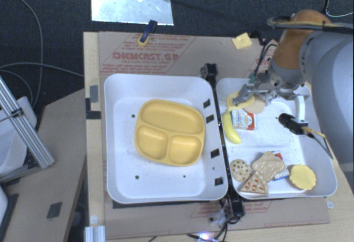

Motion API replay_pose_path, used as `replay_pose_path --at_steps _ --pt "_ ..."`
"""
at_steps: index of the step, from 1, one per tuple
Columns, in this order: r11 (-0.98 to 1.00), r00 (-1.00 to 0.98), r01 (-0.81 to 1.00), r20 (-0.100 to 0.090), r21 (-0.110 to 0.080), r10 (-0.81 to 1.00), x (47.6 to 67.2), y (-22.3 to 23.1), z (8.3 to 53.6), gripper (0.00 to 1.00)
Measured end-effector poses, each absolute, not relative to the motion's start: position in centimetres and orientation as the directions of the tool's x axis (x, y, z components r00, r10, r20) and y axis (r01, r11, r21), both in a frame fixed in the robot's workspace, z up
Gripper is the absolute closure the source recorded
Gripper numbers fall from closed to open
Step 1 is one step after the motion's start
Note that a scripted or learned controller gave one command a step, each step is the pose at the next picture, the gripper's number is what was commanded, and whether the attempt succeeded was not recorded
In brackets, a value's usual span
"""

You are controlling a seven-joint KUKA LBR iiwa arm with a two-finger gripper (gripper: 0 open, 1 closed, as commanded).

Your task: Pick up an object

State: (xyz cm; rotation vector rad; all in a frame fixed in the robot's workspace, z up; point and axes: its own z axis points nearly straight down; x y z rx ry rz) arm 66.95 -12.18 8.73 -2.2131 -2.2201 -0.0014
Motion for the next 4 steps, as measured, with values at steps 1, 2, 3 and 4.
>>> replay_pose_path --at_steps 1,2,3,4 --pt "0.0 0.0 1.0 -0.002 0.005 1.0 66.9 -17.0 8.6 0.0" --pt "0.006 -0.006 1.0 -0.004 0.008 1.0 67.1 -16.8 9.8 1.0" --pt "0.01 -0.01 1.0 0.003 0.001 1.0 58.0 -7.0 19.0 1.0" --pt "0.003 -0.003 1.0 0.0 0.002 1.0 58.3 -7.6 18.5 0.0"
